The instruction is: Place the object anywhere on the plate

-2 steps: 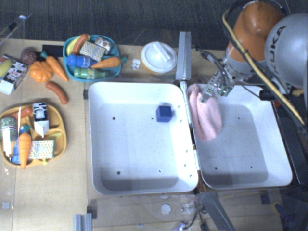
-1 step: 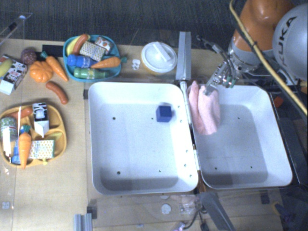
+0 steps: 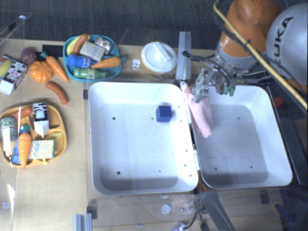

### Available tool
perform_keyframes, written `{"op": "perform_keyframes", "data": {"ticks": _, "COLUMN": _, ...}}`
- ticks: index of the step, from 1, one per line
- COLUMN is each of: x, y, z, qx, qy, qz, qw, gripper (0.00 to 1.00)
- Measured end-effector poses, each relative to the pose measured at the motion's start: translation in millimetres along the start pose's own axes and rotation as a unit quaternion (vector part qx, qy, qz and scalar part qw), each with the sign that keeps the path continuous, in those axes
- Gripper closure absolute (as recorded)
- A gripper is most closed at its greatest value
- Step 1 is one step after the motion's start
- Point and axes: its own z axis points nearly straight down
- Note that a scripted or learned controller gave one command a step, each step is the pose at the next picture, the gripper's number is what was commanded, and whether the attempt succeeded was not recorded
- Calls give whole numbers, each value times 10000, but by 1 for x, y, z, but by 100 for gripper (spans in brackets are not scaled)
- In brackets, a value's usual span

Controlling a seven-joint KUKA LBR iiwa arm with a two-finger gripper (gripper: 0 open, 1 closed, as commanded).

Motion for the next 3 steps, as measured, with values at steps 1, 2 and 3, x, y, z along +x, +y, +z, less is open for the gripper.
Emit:
{"op": "perform_keyframes", "data": {"ticks": 1, "x": 24, "y": 40, "z": 12, "qx": 0, "qy": 6, "qz": -841, "qw": 9965, "gripper": 100}}
{"op": "perform_keyframes", "data": {"ticks": 2, "x": 48, "y": 86, "z": 10, "qx": -7, "qy": 4, "qz": -850, "qw": 9964, "gripper": 100}}
{"op": "perform_keyframes", "data": {"ticks": 3, "x": 48, "y": 86, "z": 10, "qx": -7, "qy": 3, "qz": -850, "qw": 9964, "gripper": 0}}
